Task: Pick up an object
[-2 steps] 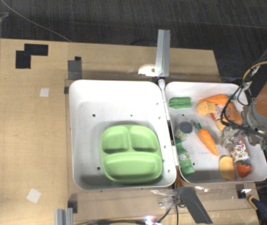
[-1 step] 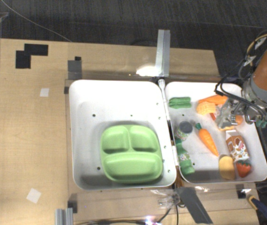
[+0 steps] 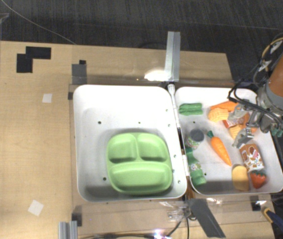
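My gripper [image 3: 242, 127] hangs over the upper right part of the right bin [image 3: 278, 159], reaching in from the right. Right under it lies an orange-red piece [image 3: 233, 128], next to a larger orange toy [image 3: 220, 112]. A carrot [image 3: 220, 150] lies slanted just left of the gripper. A brown snack packet [image 3: 252, 158] lies just below it. A green pod [image 3: 190, 108] rests at the bin's top left. Whether anything is gripped is unclear from this slant.
The left bin [image 3: 89, 108] holds a green divided plate [image 3: 139, 162]. In the right bin there are also a small grey-topped can [image 3: 195, 137], a green bottle [image 3: 196, 171], a yellow fruit [image 3: 239, 177] and a red fruit [image 3: 258, 179]. A metal post [image 3: 173, 56] stands behind the bins.
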Action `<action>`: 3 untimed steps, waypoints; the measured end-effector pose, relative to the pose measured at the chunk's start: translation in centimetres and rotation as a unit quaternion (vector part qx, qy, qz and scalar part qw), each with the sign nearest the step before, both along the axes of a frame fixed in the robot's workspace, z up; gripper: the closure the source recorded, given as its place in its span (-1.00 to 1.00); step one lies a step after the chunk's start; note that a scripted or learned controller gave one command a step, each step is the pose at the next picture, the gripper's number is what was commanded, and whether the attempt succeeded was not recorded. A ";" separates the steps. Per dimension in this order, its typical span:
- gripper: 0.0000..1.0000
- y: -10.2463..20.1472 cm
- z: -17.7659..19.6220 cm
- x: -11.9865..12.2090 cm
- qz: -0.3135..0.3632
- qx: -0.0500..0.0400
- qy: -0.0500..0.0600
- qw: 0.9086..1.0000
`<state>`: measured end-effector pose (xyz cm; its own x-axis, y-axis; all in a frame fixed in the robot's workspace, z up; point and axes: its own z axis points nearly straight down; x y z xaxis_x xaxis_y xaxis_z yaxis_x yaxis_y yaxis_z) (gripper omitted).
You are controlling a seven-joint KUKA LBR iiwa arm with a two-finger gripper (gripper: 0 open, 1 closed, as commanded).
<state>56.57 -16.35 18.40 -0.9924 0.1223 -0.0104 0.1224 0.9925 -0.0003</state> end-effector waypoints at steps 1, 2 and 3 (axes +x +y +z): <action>-1.00 3.2 -9.4 0.5 0.023 -0.001 -0.003 1.000; -1.00 4.7 -9.4 -2.0 0.018 -0.001 -0.003 1.000; -1.00 7.9 -9.3 -1.1 0.012 -0.001 -0.005 1.000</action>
